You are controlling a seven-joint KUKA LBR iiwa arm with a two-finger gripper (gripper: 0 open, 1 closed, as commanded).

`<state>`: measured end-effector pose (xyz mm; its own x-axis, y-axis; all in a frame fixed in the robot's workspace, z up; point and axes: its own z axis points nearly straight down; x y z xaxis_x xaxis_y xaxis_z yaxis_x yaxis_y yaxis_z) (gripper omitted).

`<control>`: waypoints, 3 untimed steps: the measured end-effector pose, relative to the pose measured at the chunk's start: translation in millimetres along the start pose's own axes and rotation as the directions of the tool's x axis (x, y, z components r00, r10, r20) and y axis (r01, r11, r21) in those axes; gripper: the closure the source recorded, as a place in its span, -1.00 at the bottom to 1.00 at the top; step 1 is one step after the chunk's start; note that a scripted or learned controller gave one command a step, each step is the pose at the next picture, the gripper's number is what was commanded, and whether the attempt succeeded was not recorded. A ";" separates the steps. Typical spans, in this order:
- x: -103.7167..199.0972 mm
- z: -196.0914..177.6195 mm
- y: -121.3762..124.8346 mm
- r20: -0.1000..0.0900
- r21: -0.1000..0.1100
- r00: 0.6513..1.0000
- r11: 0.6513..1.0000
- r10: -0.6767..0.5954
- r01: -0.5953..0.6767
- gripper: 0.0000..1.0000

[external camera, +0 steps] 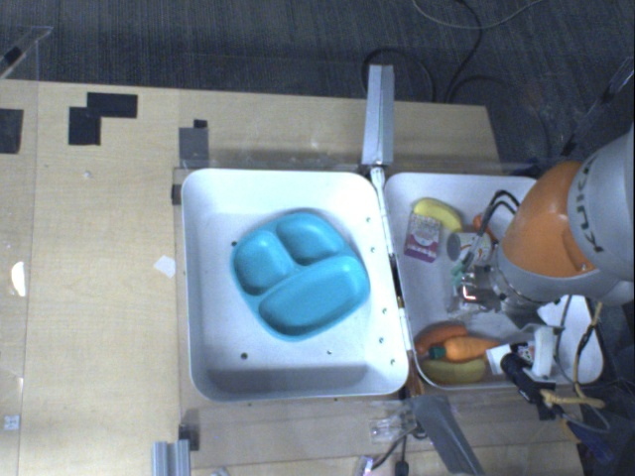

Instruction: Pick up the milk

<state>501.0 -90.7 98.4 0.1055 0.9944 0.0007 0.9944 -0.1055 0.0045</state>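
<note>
carrot (458, 348) and banana lie nearest, below the milk carton (424, 236) in the right bin (397, 266). jaws (474, 288) hang right of carton; their state i cannot tell. risk: they close on fruit.

A small milk carton (424, 237), white with a purple label, is seen lying flat in the right bin (397, 266), toward its eleven o'clock corner, just beside a yellow banana (437, 211).
</note>
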 end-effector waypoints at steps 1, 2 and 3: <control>-4.6 7.0 -7.4 0.002 -0.015 0.991 0.991 -0.137 0.137 1.00; -77.7 -37.5 -4.1 0.002 -0.001 0.997 0.997 -0.074 0.074 1.00; -3.4 6.3 -10.8 0.000 -0.005 1.000 1.000 0.013 -0.013 1.00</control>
<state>489.9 -92.9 92.0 0.1186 0.9929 0.0012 0.9929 -0.1186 0.0098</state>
